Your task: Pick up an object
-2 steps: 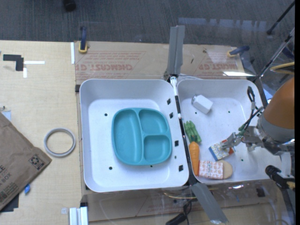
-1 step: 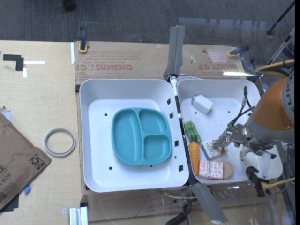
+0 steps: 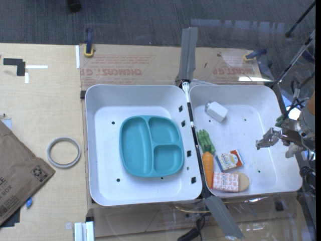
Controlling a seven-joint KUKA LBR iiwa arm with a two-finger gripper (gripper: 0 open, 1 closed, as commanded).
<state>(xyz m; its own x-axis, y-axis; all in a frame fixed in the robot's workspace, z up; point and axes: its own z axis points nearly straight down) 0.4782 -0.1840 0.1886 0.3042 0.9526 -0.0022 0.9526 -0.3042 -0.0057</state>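
Progress: nothing is lifted yet — every object lies on a bin floor, so the whole pick is, by my judgement, left to do.
Tool: the metal two-finger gripper (image 3: 265,140) sits at the right edge of the right-hand shallow white plastic bin (image 3: 271,100), over bare floor; nothing lies between its tips, and whether they are spread or pressed together I cannot tell at this size.
Candidates: along the right bin's left wall lies a smooth orange toy carrot with a green leafy top (image 3: 207,162); just beside it a small printed carton with red and white panels (image 3: 229,160); below that a flat pink-patterned packet (image 3: 226,181) resting on a tan oval piece (image 3: 243,182).
Further back: a small white rounded block (image 3: 216,111) near the bin's far side, well apart from the others.
Left bin (image 3: 95,149): holds a glossy teal plastic plate with three compartments (image 3: 151,145).
Bench: a pale tape ring (image 3: 63,151) — lying outside both bins.
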